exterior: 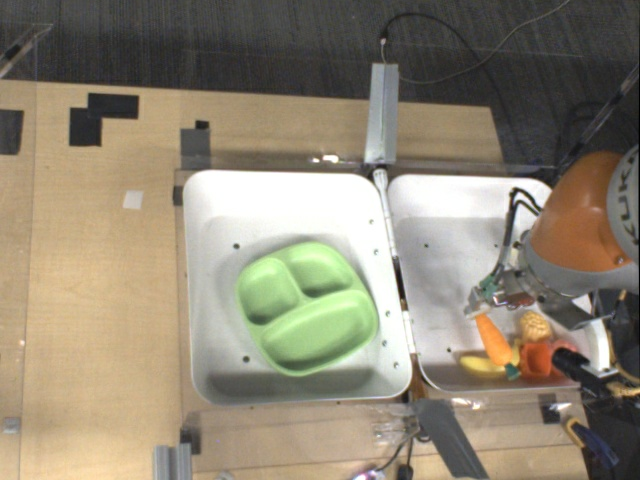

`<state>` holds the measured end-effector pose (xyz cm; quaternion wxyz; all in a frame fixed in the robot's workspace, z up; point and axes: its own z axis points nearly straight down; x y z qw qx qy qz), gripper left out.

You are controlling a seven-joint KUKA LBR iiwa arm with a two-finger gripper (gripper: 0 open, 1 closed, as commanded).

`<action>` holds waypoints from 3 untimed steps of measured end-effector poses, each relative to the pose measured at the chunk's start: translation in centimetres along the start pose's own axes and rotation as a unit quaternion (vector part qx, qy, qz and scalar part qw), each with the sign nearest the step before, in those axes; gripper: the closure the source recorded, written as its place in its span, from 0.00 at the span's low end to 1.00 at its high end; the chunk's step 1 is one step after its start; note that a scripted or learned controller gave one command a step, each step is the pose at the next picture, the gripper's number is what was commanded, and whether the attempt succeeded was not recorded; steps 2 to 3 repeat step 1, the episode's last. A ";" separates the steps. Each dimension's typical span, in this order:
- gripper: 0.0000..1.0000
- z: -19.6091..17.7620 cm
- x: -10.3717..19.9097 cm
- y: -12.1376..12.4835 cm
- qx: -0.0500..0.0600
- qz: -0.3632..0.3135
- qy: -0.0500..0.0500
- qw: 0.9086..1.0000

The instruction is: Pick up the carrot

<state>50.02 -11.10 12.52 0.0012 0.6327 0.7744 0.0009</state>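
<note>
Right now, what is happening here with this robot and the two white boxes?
A grey and orange robot arm reaches into the right bin from the right side. Its end effector is low over the bin's lower right corner, just above the top end of the carrot. A banana and other small toy foods lie beside the carrot. The carrot rests on the bin floor, not yet lifted. The left bin holds a green divided plate.
</note>
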 end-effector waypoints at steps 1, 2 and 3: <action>1.00 -9.5 3.2 6.2 -0.001 0.087 0.000 0.996; 1.00 -9.5 3.2 6.2 -0.001 0.087 0.000 0.996; 1.00 -9.5 3.2 6.2 -0.001 0.087 0.000 0.996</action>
